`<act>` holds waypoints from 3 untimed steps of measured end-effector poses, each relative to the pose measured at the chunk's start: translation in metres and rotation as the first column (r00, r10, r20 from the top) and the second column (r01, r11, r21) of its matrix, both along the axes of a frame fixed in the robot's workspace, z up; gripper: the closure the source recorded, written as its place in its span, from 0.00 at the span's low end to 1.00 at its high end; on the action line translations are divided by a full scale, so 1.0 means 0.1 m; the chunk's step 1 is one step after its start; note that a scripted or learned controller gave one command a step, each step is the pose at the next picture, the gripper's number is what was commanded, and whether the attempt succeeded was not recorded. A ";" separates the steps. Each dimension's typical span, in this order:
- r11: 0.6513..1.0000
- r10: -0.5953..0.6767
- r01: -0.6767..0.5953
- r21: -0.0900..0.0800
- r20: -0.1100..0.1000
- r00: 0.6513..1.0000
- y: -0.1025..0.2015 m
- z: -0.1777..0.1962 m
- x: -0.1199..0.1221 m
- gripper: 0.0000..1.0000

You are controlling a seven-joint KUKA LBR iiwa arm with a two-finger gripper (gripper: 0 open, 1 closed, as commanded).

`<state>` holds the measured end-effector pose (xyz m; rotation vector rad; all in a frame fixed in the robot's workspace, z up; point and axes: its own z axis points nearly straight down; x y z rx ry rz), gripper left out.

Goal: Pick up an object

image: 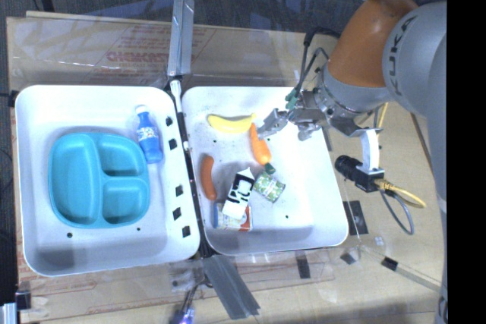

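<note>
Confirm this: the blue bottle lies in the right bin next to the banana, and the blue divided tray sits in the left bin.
Not quite. The camera view shows the blue bottle in the left bin, beside the blue divided tray. The banana lies apart from it in the right bin.

Gripper point(282, 120) low, arm bent left
</note>
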<state>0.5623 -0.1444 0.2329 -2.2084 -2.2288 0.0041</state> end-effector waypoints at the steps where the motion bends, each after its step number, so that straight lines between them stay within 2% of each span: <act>1: 0.999 0.040 -0.040 -0.001 0.003 0.999 -0.37 -1.41 0.32 0.00; 2: 0.999 0.044 -0.044 -0.001 0.001 0.999 -0.36 -1.31 0.32 1.00; 3: 0.999 0.034 -0.034 -0.001 0.003 0.999 -0.65 -0.21 0.28 1.00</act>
